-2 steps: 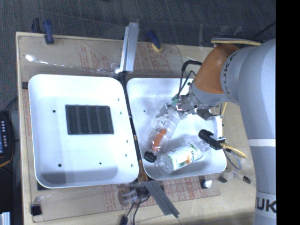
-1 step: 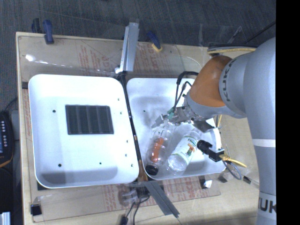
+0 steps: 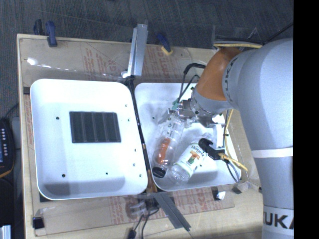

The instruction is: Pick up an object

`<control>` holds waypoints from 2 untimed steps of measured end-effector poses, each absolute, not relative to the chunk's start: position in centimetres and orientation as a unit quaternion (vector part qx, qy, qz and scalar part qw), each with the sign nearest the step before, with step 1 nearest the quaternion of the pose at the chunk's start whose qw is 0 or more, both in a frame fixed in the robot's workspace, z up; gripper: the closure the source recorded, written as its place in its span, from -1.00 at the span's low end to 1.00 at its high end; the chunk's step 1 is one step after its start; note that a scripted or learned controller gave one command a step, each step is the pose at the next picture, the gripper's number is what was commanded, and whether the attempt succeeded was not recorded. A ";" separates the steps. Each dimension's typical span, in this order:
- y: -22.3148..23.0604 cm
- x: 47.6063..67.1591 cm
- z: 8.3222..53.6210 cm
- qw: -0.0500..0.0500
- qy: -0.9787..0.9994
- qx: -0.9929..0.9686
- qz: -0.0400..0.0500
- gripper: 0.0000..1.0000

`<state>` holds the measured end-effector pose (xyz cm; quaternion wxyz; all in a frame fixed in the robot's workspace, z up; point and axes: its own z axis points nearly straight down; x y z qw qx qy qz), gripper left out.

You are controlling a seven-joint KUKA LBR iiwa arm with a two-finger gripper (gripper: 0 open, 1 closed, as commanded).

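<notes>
Bottles (image 3: 168, 146) are left lying in the right bin (image 3: 149, 98), gripper (image 3: 175, 114) lowered at their 12 o'clock for picking, its grip undeterminable.

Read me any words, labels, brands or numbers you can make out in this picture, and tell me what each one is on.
"KUK", cut off at the picture's edge: dark letters on the grey arm, low at right.
Label on the clear bottle in the right bin: green and orange print, too small to read.
Red print on the bench board around the bins: too faint and blurred to read.
The orange-tinted bottle shows no readable text.
</notes>
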<state>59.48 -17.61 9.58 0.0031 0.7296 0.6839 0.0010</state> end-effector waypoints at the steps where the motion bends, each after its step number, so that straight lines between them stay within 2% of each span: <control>1: -18.9 53.0 10.6 0.021 0.778 0.628 0.009 -1.00; 2: -20.5 51.4 11.5 0.026 0.853 0.521 0.006 -1.00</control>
